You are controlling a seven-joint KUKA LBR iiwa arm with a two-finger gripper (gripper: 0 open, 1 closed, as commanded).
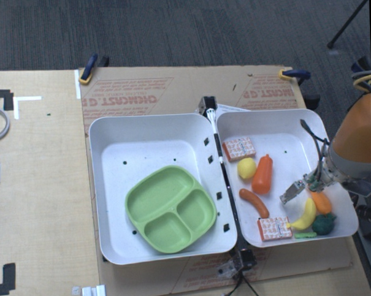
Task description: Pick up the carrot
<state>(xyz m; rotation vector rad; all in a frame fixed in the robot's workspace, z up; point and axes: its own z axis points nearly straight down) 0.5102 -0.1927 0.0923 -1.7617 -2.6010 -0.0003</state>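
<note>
Our gripper (296, 191) hangs low in the right bin (276, 125), its metal fingers (292, 193) pointing left over bare white floor; whether they are spread or closed we cannot tell, and nothing shows between them. The carrot (321, 201), a short orange piece with a green top (324, 225), lies just right of the fingers, near the bin's right wall, beside the banana (305, 214).

To do this step well, we judge the fingers should shift right and straddle the carrot's orange body across its width, clear of the banana that touches or nearly touches it.

Room is tight there: the right wall and near wall close in, and a small carton (274, 229) sits at the near edge. Further left lie a sausage (254, 202), an orange bottle (263, 174), a lemon (246, 167) and a second carton (239, 148). The far right part of the bin floor is open for retreat. The left bin (111, 132) holds a green divided plate (170, 208).
</note>
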